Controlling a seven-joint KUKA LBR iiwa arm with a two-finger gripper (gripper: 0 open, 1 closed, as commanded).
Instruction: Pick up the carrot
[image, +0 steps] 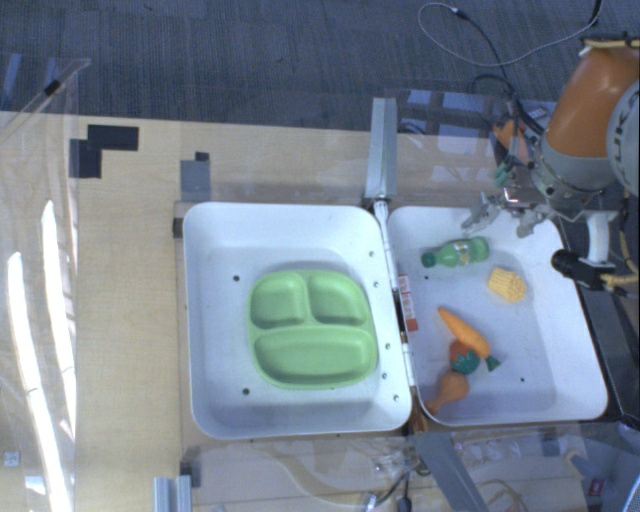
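One tapered orange carrot (465, 331), slantwise.

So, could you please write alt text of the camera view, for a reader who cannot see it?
The grey arm's two-finger gripper, fingers spread, hovers over the far edge of the right white bin, which holds an orange toy carrot, a green plastic bottle, a yellow corn cob and a tan pear-shaped toy. The left white bin holds a green divided plate.
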